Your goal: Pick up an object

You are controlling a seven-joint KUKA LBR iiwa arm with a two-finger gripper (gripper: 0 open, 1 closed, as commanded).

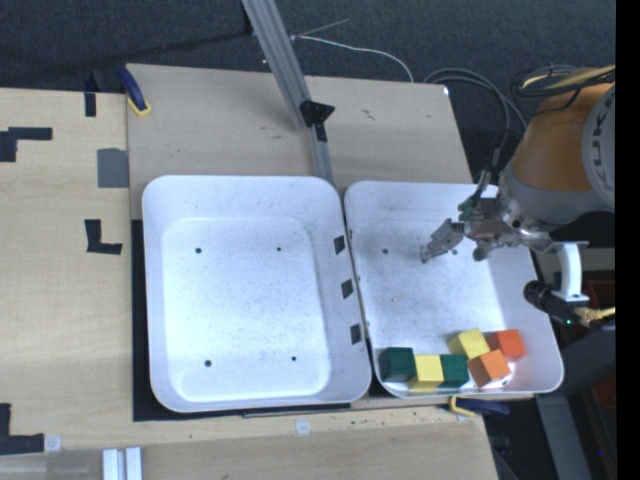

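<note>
Hand (pixel 455 247) hung with fingers spread over the right bin (pixel 405 208), well apart from its colored blocks (pixel 455 360).

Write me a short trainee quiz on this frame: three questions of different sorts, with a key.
1. True or false: the blocks lie in the left bin.
2. Multiple choice: where in its bin does the cluster of blocks sit? A) far edge B) middle C) near edge, toward the right corner
3. Fill in: the gripper hangs over the ___ bin, apart from the blocks.

Key
1. False. They lie in the right bin.
2. C. The green, yellow and orange blocks are bunched along the near edge.
3. Right. It is above the far half of the bin floor, with nothing seen between its fingers.
</note>
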